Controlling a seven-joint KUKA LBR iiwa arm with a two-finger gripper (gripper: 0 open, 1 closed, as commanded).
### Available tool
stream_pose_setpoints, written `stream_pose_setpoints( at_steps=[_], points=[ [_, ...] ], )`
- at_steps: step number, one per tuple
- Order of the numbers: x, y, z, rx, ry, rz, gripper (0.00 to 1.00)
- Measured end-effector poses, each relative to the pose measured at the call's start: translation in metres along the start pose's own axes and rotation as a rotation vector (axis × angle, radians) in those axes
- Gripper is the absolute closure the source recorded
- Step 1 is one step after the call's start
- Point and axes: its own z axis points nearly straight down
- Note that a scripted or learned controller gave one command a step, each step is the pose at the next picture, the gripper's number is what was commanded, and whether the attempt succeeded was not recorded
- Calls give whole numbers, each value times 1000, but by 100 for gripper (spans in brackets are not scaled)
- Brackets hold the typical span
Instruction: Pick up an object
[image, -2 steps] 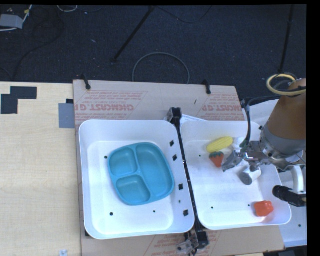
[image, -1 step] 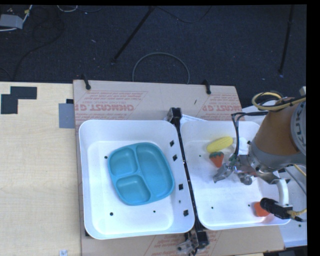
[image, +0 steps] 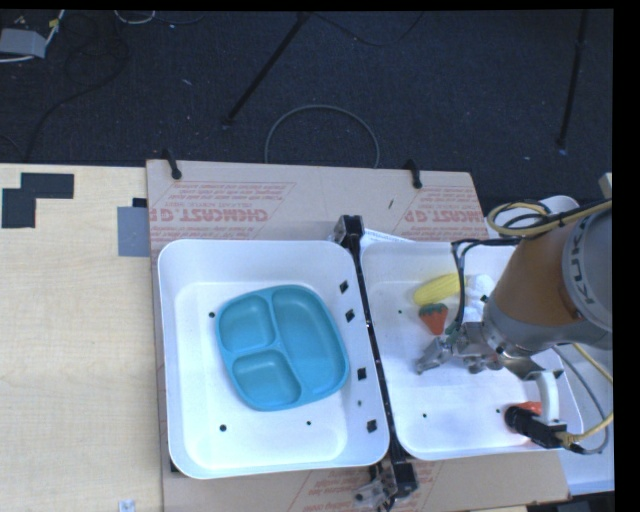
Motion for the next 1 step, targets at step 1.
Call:
stream_pose_setpoints(
  at_steps=[1],
  points=[
    [-1,0,-12,0,0,6,100]
  ],
)
